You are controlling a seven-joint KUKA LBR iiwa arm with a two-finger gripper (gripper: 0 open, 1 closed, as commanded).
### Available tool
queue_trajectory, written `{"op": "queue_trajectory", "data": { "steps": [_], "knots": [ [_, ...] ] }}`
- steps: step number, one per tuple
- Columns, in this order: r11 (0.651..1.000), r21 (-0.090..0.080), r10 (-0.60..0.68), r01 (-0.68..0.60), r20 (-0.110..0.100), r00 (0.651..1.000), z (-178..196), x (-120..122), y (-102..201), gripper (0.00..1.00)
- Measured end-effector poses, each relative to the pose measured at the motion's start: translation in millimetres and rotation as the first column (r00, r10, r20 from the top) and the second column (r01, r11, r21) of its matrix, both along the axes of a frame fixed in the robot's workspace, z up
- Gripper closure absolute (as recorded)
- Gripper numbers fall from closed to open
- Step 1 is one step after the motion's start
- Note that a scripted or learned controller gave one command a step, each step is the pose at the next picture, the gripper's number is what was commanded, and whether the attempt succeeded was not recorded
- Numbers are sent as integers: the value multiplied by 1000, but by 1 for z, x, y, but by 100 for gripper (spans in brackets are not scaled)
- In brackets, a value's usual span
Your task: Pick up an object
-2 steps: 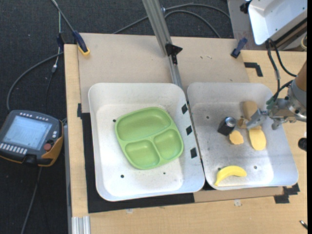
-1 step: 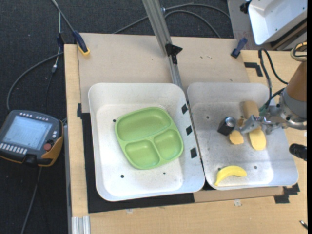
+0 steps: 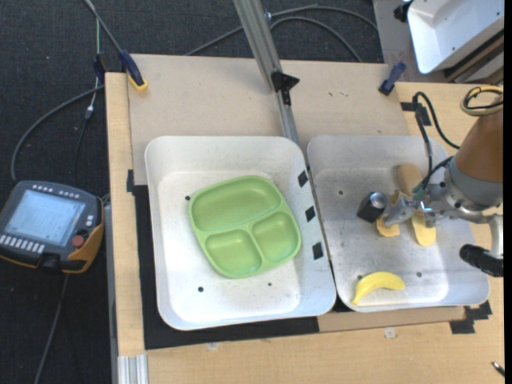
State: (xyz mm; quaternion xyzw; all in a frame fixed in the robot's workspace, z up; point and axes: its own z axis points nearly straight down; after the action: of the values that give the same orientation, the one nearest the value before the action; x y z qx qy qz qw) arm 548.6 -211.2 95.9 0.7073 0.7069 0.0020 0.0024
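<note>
A: Since the gripper (image 3: 390, 214) sits low in the right bin (image 3: 344, 166), right of centre frame, I'd call this the reach or grasp step, nothing lifted yet.

B: Open or closed?

A: Can't tell, too small and cluttered at the tip.

B: What's it after?

A: Likely the small yellow piece (image 3: 389, 230) just below the tip, touching or nearly so. Another yellow piece (image 3: 424, 232) lies just to its right, under the wrist. A banana (image 3: 378, 285) lies lower, near the bin's front edge, apart from the tool.

B: Next move?

A: Close on the piece, then lift straight. The left bin (image 3: 172, 182) has a green tray (image 3: 244, 226), untouched.
</note>
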Motion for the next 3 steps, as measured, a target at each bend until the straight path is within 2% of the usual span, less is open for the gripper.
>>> {"op": "queue_trajectory", "data": {
  "steps": [1, 2, 3],
  "knots": [
    [1000, -6, 1, -1, 9, 1000, 13, 2, -1, 100],
    [1000, -3, 1, -1, 0, 1000, 68, 4, -13, 100],
    [1000, -2, 2, -2, 0, 1000, 125, -1, -5, 100]
  ]
}}
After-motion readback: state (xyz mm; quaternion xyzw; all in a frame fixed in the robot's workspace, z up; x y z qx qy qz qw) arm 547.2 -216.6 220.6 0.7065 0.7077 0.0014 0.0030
